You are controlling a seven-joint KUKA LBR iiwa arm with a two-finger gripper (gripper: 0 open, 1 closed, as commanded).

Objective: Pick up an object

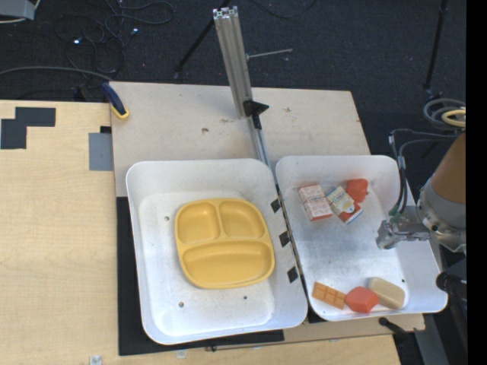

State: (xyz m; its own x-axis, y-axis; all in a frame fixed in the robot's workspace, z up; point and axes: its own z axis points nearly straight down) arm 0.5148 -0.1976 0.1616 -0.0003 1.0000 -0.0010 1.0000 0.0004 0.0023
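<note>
Over the right rim of the right bin, the hand hangs with nothing visibly between its parts; whether it is released or clenched I cannot tell. Nearest it, by the bin's near right corner, lie a beige block, a red piece and an orange wafer. Toward the far edge sit two small cartons and a red item. A yellow divided tray occupies the left bin.

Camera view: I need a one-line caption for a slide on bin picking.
Gripper at the right bin's right edge, toy food scattered inside; yellow tray in the left bin.
</note>
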